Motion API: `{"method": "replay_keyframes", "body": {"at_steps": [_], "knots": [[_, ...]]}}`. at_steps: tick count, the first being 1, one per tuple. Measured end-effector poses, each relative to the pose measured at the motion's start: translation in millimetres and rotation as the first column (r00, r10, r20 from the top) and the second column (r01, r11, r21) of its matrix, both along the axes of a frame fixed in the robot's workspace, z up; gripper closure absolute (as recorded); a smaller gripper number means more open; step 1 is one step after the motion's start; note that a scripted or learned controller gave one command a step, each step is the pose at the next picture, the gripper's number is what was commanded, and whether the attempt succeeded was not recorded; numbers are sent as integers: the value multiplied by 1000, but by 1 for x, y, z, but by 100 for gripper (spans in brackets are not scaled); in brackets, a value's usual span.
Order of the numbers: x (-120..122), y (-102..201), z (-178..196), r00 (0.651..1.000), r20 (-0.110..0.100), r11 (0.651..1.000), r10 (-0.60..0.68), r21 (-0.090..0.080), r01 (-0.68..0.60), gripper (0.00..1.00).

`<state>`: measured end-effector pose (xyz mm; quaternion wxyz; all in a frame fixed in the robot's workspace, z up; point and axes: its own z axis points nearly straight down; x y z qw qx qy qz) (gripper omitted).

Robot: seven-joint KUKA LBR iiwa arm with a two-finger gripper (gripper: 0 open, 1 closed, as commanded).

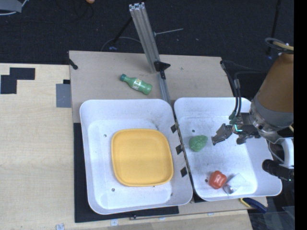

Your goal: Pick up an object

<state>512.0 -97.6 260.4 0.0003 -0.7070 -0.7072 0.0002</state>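
On the bench with its two white bins, we judge the green lump (197,143), left of centre in the right bin (259,188), to be light, soft and best pinched across its middle, while the gripper (235,134) hovers just right of it, fingers spread, holding nothing.

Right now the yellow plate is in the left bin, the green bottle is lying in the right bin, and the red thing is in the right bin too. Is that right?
Not quite. The green bottle is not in the right bin; the camera view shows it lying on the bench behind the bins. The yellow plate is in the left bin, and the red thing is in the right bin.
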Motion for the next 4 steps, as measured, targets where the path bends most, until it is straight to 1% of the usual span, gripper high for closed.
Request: {"method": "replay_keyframes", "body": {"at_steps": [1,2,3,4], "knots": [[0,0,0,1000,0,1000,0,0,0,0],[8,4,-47,1000,-3,1000,1,0,-1,0],[5,1,-110,1000,-6,1000,0,0,0,0],[3,2,-163,1000,-5,1000,0,1,0,0]]}}
